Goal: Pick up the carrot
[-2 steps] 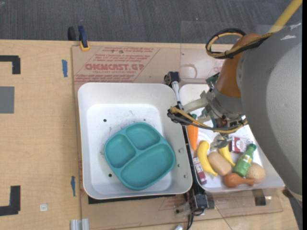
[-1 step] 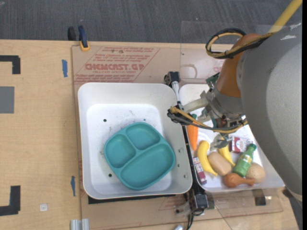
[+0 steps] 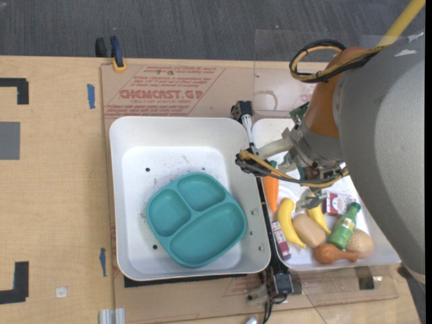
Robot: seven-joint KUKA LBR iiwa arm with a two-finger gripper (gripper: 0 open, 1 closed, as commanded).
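Note:
The carrot point(image 3: 271, 193) is an orange stick lying lengthwise at the left edge of the right bin point(image 3: 385, 252), close to the wall between the bins. Its upper end is hidden under the arm's black and yellow cables. My gripper point(image 3: 307, 181) hangs low over the right bin, just right of the carrot, below the orange wrist band. The wrist and cables cover most of it. Nothing can be seen held in it.
The right bin also holds a banana point(image 3: 289, 221), a tan bread roll point(image 3: 308, 230), a green bottle point(image 3: 344, 225), a drumstick point(image 3: 329, 253) and a red-and-white box point(image 3: 333, 203), crowded near the carrot. The left bin point(image 3: 128, 181) holds a teal divided plate point(image 3: 196, 218).

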